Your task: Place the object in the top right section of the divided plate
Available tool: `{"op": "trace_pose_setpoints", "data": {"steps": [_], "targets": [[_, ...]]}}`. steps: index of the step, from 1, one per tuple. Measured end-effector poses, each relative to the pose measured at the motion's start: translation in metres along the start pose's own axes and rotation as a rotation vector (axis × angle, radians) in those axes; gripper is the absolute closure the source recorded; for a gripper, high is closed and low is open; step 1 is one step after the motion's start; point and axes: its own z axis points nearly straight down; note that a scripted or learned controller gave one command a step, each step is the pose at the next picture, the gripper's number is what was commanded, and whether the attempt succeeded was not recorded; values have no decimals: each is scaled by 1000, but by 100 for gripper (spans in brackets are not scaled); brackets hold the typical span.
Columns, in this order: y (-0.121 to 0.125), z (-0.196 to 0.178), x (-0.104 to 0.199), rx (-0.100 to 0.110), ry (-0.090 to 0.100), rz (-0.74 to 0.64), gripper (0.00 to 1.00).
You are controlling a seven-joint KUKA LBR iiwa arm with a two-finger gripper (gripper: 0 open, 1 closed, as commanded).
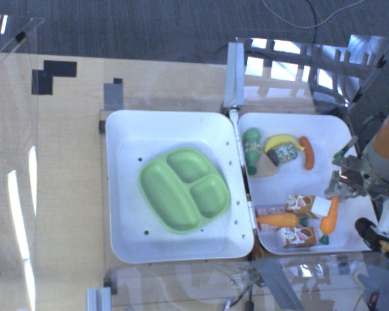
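A light green divided plate [181, 190] lies in the left bin [126, 173], turned at an angle, with one long section and two smaller ones, all bare. My gripper [342, 181] hangs over the right edge of the right bin [327, 131]. Just below it an orange carrot [330, 216] lies lengthwise, its upper end close to the gripper. Whether the two touch I cannot tell. A second carrot [279, 220] lies flat near the bin's left wall.
The right bin also holds a green bottle [251, 149], a banana [282, 141], a dark can [284, 154], a red sausage [306, 153] and two snack boxes [301, 204] [297, 237]. A ridge [241, 173] divides the bins.
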Motion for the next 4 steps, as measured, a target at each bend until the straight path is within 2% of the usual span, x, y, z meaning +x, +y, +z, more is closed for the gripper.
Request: {"op": "trace_pose_setpoints", "data": {"steps": [1, 2, 3, 4], "targets": [[2, 31, 1, -9, -1, 266, 100], [-20, 24, 60, -12, -2, 98, 100], [-33, -4, 154, 2, 0, 104, 100], [-80, -4, 209, 4, -1, 44, 100]]}}
